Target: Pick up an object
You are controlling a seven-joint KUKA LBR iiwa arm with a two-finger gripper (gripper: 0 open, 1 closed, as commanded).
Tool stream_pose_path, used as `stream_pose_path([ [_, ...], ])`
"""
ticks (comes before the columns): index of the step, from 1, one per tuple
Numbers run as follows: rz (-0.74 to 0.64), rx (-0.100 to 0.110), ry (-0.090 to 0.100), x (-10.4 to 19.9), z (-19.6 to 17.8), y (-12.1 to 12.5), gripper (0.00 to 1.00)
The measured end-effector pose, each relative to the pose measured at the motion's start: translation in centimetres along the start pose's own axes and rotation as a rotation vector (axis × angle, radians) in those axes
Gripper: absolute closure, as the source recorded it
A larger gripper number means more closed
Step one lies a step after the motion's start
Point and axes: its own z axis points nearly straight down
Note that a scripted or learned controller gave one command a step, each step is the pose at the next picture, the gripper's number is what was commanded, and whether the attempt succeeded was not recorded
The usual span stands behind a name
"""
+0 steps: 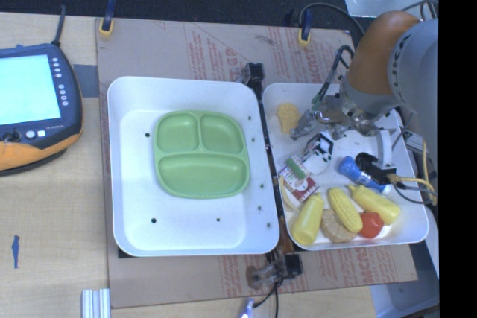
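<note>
My gripper (314,138) hangs low over the upper middle of the right bin (417,231), below the grey arm and its orange band (378,48). Just to its upper left lies a small yellow piece (287,115). A red and green packet (297,179) lies below the gripper, close to it. Along the bin's front edge sit a yellow bottle-shaped toy (308,220), a corn cob (345,208), a tan round piece (336,231), a red tomato (370,225) and a yellow toy (376,203). A blue object (356,170) lies to the gripper's right. I see nothing held.
The left bin (130,234) holds a green divided plate (201,154). A tablet-like pendant (33,104) rests on the bench at far left. Cables (406,182) run along the right bin's right side, and clamps stand at the bins' shared edge (254,74).
</note>
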Motion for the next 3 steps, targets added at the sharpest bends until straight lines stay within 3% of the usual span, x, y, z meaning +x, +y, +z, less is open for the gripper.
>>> stream_pose_path([
  [1, 0.0, 0.002, -0.001, -1.1, 0.0, -2.8, 0.0],
  [2, -0.001, 0.003, -0.002, -1.2, -1.0, -2.8, 1.0],
  [3, 0.001, -0.001, 0.001, 6.0, -10.1, -2.1, 1.0],
])
